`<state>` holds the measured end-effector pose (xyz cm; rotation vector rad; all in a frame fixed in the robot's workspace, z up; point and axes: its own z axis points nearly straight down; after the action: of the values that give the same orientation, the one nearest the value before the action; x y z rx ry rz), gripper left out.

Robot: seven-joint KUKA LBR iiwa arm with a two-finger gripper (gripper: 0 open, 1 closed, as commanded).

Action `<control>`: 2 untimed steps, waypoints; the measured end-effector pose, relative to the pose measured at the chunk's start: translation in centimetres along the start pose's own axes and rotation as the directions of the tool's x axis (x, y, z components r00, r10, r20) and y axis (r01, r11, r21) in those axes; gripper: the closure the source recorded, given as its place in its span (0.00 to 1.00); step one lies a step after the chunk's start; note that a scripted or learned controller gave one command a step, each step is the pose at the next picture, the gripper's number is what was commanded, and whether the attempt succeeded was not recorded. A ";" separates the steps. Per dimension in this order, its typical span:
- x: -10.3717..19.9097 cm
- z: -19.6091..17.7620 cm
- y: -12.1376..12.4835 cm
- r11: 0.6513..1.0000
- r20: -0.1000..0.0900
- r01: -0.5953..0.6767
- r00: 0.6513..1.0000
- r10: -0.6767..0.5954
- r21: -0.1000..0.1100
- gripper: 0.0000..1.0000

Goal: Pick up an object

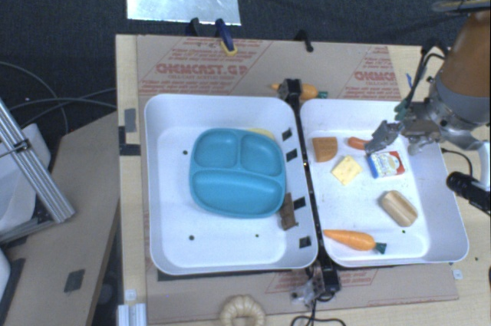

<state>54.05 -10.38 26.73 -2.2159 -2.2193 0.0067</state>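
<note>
Well, from above, red lettering runs across the cardboard sheet (pixel 230 67) under both bins; it seems to read "CHEMCAST GP", repeated slantwise at the right corner. My pincer (pixel 381 139) hangs over the right bin (pixel 437 240), near its upper middle, and I cannot tell how wide it stands or whether it has anything. Just below it lies a small red, white and blue packet (pixel 387 163), its print too small to read. Around that sit a yellow cheese wedge (pixel 346 169), a brown bread slice (pixel 325 148), a tan block (pixel 399 208), a small orange piece (pixel 357 143) and a carrot (pixel 351 239) near the front rim. Open floor shows along the right wall. Over in the left bin (pixel 165 186), a blue divided plate (pixel 236 171) fills the middle, with a dark brown piece (pixel 288 214) at its right edge, close by the divider.
</note>
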 end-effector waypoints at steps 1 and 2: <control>0.0 -0.4 0.2 1.000 0.001 0.002 1.000 -0.002 -0.008 0.00; 0.0 4.9 1.2 1.000 0.001 0.000 1.000 0.000 -0.004 0.00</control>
<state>55.23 -10.37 21.86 -2.2184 -2.2214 0.0027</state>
